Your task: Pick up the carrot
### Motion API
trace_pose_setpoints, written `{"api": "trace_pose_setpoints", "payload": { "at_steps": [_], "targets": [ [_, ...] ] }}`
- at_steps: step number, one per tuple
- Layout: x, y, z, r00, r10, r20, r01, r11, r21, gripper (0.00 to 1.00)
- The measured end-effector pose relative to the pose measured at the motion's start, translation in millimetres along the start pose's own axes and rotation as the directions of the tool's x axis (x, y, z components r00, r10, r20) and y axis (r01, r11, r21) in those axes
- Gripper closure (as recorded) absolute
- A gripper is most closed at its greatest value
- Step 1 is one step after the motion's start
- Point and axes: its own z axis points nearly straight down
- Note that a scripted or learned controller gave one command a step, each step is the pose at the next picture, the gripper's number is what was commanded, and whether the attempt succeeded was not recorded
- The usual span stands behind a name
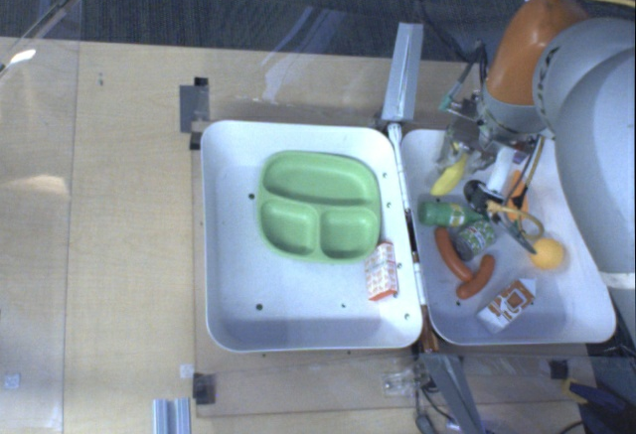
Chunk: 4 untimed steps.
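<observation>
Reaching in from the bench's right edge, the grey arm [596,114] with its orange band [532,45] hangs over the far part of the right bin [586,323]; the gripper [477,139] sits low near that bin's far left corner, and whether it is released or clenched cannot be told from this view; nothing can be made out between its tips. The carrot [516,180] appears as a thin orange strip lying aslant just beside the gripper, toward the bin's middle, partly mixed with dark clutter, so its full outline is hard to trace. Crowding it on several sides are other things: a yellow banana-like piece [449,176] just beside the gripper toward the bin's left wall; a green bottle [443,215] lying on its side near that wall; a dark round can [476,237] touching or nearly touching the bottle; two reddish sausages [463,268] set in a V toward the near edge; a yellow lemon [548,254] near the right wall with a dark tool-like object [500,209] between it and the can; a small brown-and-white carton [508,303] near the near edge. In the left bin [229,313] a green divided tray [320,205] lies in the middle; a small red-and-white box [381,273] stands close to that bin's right wall, just beside the tray's near right corner.
</observation>
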Motion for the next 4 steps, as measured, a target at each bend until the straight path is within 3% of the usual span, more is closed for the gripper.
{"api": "trace_pose_setpoints", "payload": {
  "at_steps": [1,2,3,4],
  "targets": [
    [-5,2,-2,0.997,0.072,-0.001,-0.072,0.997,0.001,1.00],
    [14,-6,27,0.990,0.139,0.003,-0.139,0.990,0.006,1.00],
    [11,-6,29,0.990,0.140,0.005,-0.140,0.990,0.003,0.00],
    [15,-4,18,0.991,0.135,0.000,-0.135,0.991,-0.006,1.00]
  ]
}}
